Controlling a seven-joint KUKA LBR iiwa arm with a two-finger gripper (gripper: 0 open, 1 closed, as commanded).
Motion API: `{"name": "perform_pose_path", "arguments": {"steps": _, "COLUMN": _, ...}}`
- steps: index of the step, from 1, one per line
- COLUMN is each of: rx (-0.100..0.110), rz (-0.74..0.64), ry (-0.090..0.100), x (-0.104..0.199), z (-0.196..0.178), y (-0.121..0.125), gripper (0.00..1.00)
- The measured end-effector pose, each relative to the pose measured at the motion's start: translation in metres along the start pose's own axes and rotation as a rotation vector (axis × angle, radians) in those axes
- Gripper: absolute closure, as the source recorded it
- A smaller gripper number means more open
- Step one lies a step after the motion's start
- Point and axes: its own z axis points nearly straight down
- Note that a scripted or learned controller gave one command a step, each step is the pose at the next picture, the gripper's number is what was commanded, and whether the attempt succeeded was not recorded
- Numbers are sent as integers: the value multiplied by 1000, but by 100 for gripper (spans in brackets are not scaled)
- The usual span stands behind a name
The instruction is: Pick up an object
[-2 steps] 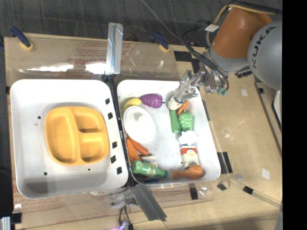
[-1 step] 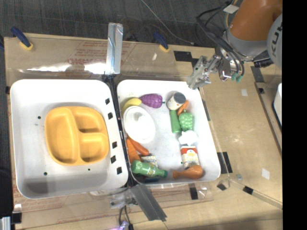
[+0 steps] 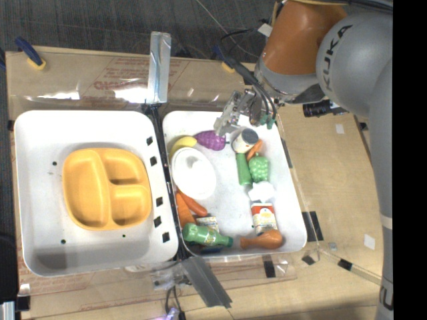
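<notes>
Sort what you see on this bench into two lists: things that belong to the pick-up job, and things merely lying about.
Part of the job:
- gripper, over the right bin's far end
- purple grapes
- white bowl
- green bottle
- carrot
- sauce bottle

Lying about:
- yellow divided tray in the left bin
- blue clamp

2 bins [image 3: 27, 179] side by side: a divided tray [image 3: 107, 185] lies in the left (toys crowd the right).

You can't read finger gap on gripper [image 3: 231, 120]; arm [image 3: 353, 45] cut off at right edge beyond it.
</notes>
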Motion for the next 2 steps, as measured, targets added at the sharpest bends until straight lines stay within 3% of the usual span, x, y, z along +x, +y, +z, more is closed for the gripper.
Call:
{"name": "perform_pose_path", "arguments": {"steps": 1, "rx": 1, "rz": -4, "ry": -6, "x": -2, "z": -13, "y": 0, "gripper": 100}}
{"name": "perform_pose_path", "arguments": {"steps": 2, "rx": 1, "rz": -34, "ry": -9, "x": -16, "z": -70, "y": -23, "gripper": 100}}
